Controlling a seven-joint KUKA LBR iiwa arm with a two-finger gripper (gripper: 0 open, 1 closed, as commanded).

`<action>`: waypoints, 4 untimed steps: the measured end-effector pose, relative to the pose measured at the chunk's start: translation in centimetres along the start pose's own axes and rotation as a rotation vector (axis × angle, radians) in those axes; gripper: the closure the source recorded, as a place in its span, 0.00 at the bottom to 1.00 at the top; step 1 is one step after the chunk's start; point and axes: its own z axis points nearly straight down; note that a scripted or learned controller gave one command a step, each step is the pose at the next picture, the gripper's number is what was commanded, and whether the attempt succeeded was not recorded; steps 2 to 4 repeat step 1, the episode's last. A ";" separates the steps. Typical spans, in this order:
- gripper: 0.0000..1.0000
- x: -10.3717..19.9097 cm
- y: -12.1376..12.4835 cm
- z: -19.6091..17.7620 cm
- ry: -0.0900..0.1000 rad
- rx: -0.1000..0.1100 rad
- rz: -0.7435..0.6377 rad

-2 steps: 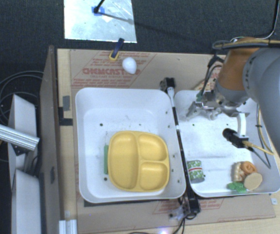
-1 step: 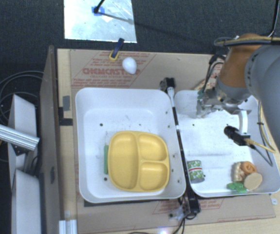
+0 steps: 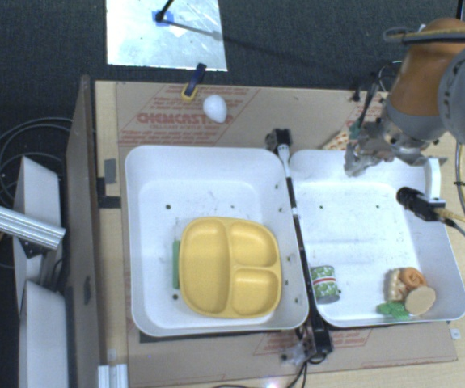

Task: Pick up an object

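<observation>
Toy food (image 3: 408, 293) and a small can (image 3: 324, 284) sat ungrasped low in my right bin (image 3: 361, 217) while the gripper (image 3: 360, 162), its state unclear to me, hovered upslope, needing descent

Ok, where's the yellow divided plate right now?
The yellow divided plate lies in the left bin, toward its near edge, close to the divider between the two bins.

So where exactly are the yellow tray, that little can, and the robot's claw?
yellow tray (image 3: 230, 267): camera view, on the ridge between its compartments.
small can (image 3: 324, 284): camera view, on its green and white label.
gripper (image 3: 360, 165): camera view, at the fingertip end above the right bin's far edge.
</observation>
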 end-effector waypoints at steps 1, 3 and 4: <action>1.00 0.0 0.1 -0.7 0.000 0.001 -0.003; 1.00 0.0 0.1 -0.7 0.000 0.001 -0.003; 1.00 0.0 0.1 -0.7 0.000 0.001 -0.003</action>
